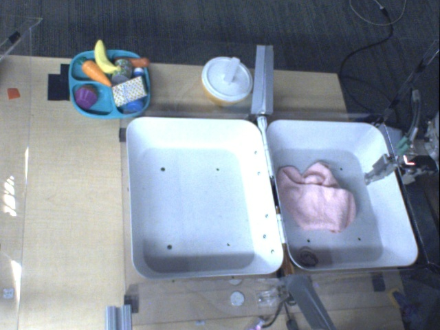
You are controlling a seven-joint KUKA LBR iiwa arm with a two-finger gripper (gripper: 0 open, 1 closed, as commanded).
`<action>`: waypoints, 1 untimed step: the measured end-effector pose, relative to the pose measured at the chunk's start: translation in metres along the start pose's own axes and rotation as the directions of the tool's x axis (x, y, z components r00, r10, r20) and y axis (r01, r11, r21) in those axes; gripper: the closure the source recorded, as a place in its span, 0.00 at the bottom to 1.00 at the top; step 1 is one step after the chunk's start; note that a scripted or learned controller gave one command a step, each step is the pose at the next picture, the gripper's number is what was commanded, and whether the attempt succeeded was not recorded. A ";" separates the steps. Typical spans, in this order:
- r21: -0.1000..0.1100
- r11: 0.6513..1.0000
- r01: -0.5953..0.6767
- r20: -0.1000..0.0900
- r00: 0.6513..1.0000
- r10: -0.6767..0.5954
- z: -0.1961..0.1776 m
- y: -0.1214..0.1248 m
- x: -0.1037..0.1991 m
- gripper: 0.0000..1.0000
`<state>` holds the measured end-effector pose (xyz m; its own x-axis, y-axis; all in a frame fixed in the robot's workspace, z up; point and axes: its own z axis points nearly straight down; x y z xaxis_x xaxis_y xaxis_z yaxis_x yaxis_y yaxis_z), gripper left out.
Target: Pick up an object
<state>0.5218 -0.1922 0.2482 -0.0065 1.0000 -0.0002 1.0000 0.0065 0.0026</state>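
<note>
Camera view, working from the near edge: the crumpled pink cloth (317, 196) lies in a soft heap on the floor of the right-hand shallow white plastic bin (392, 253), near its middle and a little toward the divider; it looks light, limp and not fragile, likely to sag when lifted, so a raised fold near the heap's crest seems the best hold. Right of the cloth, at that bin's right rim, sits the two-finger gripper (379, 170), apart from the cloth; whether it is spread or closed I cannot tell; beyond the cloth stands a round white-lidded yellow tub (227, 80).

Probably a robotics lab: two white bins (196, 126) on a wooden bench (62, 205), loose cables (375, 5) over dark carpet.
</note>
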 end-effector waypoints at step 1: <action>0.003 0.998 -0.065 0.000 0.998 0.065 0.133 0.039 0.041 0.00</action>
<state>0.5613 -0.1514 0.1152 0.0580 0.9983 0.0003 0.9983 -0.0580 -0.0002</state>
